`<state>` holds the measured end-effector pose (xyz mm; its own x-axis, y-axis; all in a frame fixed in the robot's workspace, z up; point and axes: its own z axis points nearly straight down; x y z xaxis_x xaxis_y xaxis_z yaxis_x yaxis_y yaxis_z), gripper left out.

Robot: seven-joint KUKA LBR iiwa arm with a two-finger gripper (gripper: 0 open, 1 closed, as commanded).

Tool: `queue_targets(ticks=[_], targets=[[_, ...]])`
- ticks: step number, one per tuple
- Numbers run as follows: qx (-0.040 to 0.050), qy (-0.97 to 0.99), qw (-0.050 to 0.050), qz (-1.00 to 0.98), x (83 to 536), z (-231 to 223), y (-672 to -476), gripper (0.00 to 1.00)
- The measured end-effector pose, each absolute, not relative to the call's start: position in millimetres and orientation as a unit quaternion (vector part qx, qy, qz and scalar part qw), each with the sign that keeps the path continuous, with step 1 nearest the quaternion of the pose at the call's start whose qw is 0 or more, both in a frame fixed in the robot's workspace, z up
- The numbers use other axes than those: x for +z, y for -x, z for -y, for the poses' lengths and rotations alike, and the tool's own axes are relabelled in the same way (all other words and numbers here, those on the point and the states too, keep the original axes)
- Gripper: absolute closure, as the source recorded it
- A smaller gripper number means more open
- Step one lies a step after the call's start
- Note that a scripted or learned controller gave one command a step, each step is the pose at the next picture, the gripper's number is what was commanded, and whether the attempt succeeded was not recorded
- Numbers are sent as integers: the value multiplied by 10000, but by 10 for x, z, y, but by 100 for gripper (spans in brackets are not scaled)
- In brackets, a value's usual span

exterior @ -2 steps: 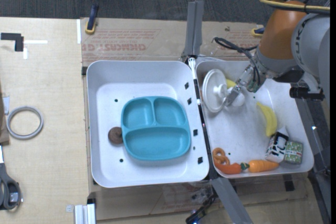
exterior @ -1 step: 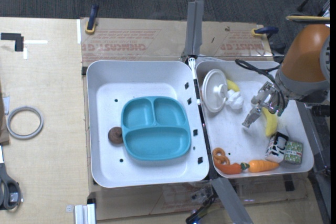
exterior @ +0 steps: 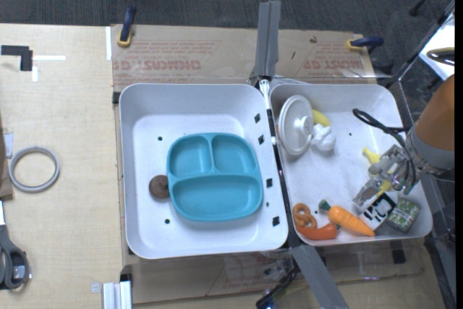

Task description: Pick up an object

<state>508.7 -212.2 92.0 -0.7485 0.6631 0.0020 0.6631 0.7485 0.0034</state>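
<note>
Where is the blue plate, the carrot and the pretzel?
blue plate [exterior: 215, 177]: camera view, on the ridge where its three sections meet.
carrot [exterior: 351, 221]: camera view, on the middle of its orange body.
pretzel [exterior: 302, 213]: camera view, on its looped top.

**Hidden and cut-off parts of the bench scene**

The arm [exterior: 443, 123] is cut off by the frame at 3 o'clock. The gripper [exterior: 380, 188] covers part of a small black-and-white item [exterior: 377, 209], too small to identify. Scissors [exterior: 12, 265] at 8 o'clock run off the edge.
</note>
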Motion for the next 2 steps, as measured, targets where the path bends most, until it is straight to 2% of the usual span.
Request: queue_targets(ticks=[1, 2], targets=[[-3, 3604, -6, 9328, 919, 2004, -5136, 0], [0, 3587, -15, 9334, 1011, 2001, -5147, 100]])
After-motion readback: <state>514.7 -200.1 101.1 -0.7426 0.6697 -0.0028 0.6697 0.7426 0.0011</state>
